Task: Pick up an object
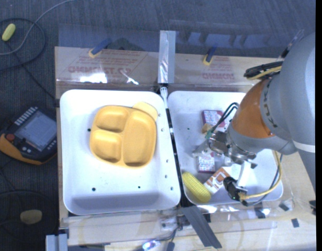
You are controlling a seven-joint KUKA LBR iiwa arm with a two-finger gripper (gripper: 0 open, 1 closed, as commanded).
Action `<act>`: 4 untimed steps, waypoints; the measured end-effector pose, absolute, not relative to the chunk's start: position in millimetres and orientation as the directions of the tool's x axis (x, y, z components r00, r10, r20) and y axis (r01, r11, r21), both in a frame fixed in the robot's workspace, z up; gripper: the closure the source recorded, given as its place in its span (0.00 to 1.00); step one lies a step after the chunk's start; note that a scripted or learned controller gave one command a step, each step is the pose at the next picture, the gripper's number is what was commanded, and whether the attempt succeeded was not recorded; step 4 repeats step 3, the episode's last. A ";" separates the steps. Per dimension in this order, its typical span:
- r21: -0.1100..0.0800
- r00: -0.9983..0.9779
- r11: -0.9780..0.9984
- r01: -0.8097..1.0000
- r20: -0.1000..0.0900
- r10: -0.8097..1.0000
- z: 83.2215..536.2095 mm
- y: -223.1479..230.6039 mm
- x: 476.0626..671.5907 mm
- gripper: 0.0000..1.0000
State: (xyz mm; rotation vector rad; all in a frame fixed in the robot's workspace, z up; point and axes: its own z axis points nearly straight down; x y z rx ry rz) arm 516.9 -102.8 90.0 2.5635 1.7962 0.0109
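Arm [286, 103] enters from 3 o'clock, bends over right bin [174, 140]. Gripper [216, 158] low in bin centre, finger state cannot tell, wrist hides tips. Small packet [205, 163] touching gripper at its 9 o'clock side. Dark red box [209, 117] at 12 o'clock from gripper, near bin's far wall. Corn cob [196, 187] at 7 o'clock, against near-left corner. Orange-white carton [217, 180] just beside corn. Left bin [72, 192] holds yellow divided tray [123, 135], wide bare floor toward 6 o'clock edge.
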 end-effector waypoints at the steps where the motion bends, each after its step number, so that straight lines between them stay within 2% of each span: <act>1: 0.007 0.144 -0.144 0.990 -0.006 0.990 89.6 -101.0 545.9 0.00; 2: 0.010 0.143 -0.143 0.990 -0.004 0.990 99.1 -99.7 547.3 1.00; 3: -0.002 0.158 -0.158 0.987 -0.003 0.987 182.9 -33.7 555.6 1.00; 4: -0.002 0.158 -0.158 0.987 -0.003 0.987 182.9 -33.7 555.6 1.00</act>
